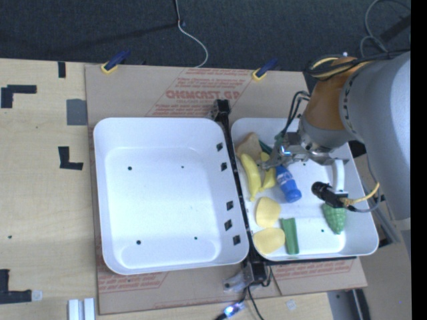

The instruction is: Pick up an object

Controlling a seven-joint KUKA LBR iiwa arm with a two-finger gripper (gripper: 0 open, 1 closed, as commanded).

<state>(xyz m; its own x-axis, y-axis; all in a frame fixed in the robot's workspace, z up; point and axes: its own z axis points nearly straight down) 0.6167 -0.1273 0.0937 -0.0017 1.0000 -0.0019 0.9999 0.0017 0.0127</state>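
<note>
Bench, right bin (363, 245): arm bent over, pincer (280, 153) low; grip state unclear.

This is a robotics lab set up for grasping trials. A pale wooden desk (40, 199) carries a printed cardboard sheet (200, 92) held by blue and yellow clamps (115, 61) at its far edge. Two shallow white bins (160, 132) sit side by side on it, joined by black clips. Black tape marks (67, 157) dot the desk on the left. A grey industrial arm (373, 112) with an orange band reaches in from the right, trailing loose cables (190, 35) over dark carpet (87, 15) beyond.
</note>
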